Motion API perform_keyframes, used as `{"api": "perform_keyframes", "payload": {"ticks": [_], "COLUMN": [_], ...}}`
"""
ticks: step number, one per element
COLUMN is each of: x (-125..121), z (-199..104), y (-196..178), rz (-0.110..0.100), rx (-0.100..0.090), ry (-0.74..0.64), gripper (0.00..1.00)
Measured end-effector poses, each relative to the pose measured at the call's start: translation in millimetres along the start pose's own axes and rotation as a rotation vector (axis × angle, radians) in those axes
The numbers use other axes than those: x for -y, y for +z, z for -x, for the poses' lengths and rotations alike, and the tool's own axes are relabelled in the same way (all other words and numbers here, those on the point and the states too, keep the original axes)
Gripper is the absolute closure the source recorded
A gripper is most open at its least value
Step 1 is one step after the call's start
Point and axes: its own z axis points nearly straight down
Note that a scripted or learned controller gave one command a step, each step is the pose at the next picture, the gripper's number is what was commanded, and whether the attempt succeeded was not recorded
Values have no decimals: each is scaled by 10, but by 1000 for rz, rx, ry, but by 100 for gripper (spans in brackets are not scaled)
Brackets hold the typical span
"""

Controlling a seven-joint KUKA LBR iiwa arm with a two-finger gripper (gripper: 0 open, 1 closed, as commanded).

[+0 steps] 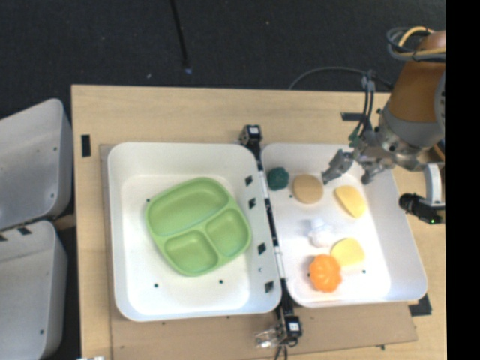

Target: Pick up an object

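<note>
You are looking down on a wooden tabletop carrying two white bins. The left bin is holding a green divided tray, sitting near its centre with three compartments facing up.

The right bin is holding the candidate objects. At its 10 o'clock corner a small dark green piece is lying, with a tan round piece just beside it toward 3 o'clock. A yellow wedge is lying near the bin's 1 o'clock area. A small white object is sitting near the centre. At 6 o'clock an orange fruit is touching a second yellow piece.

The jaws are hanging spread apart over the bin's 12 o'clock region, between the tan round piece and the yellow wedge, pinching nothing. The arm is reaching in from 3 o'clock.
</note>
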Motion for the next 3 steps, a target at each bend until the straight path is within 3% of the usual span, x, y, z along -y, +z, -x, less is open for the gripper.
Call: {"api": "perform_keyframes", "payload": {"ticks": [1,3], "x": [-27,-128], "z": [-3,39], "y": [-79,942], "rz": [13,9], "rx": [2,3], "ry": [-3,2], "gripper": [0,0]}}
